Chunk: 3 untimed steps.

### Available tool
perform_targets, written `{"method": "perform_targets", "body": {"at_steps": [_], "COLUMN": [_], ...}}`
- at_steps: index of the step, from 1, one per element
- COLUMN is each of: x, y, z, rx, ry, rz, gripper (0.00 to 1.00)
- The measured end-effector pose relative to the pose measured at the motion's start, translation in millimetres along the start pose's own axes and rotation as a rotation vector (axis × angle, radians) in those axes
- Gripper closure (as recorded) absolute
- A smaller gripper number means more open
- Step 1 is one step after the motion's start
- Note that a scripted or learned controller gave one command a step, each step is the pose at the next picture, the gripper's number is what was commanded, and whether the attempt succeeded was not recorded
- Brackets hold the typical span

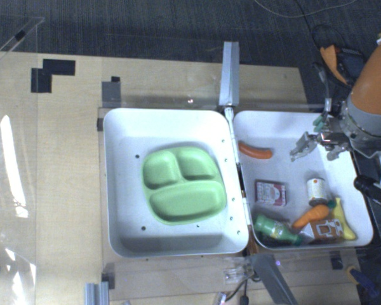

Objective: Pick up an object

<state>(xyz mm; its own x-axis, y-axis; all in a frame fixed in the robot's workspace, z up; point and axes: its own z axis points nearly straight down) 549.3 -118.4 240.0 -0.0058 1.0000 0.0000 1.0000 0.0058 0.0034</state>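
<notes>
Camera view: gripper spread wide, holding nothing, over bare floor near right bin far edge.

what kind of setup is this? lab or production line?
Most likely a robotics lab bench for pick tests. Two white bins, the left bin holding a green divided tray, the right bin toy food such as a carrot, with the arm's pincer over it.

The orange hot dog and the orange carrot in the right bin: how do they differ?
The orange hot dog lies alone near the right white bin's far left corner; the orange carrot with a green top lies in the near cluster, against other items. The hot dog runs almost level; the carrot slants. Both are orange, elongated toy foods.
</notes>
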Motion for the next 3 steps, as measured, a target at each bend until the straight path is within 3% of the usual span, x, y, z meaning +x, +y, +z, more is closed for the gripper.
{"method": "perform_targets", "body": {"at_steps": [1, 2, 3], "x": [-31.4, -71.6, -69.1], "y": [-48.3, -61.1, -59.2], "z": [114.7, 69.6, 150.8], "rx": [-0.022, -0.004, -0.010], "ry": [-0.007, -0.003, -0.004], "rz": [-0.044, -0.210, -0.152], "gripper": [0.00, 0.00, 0.00]}}
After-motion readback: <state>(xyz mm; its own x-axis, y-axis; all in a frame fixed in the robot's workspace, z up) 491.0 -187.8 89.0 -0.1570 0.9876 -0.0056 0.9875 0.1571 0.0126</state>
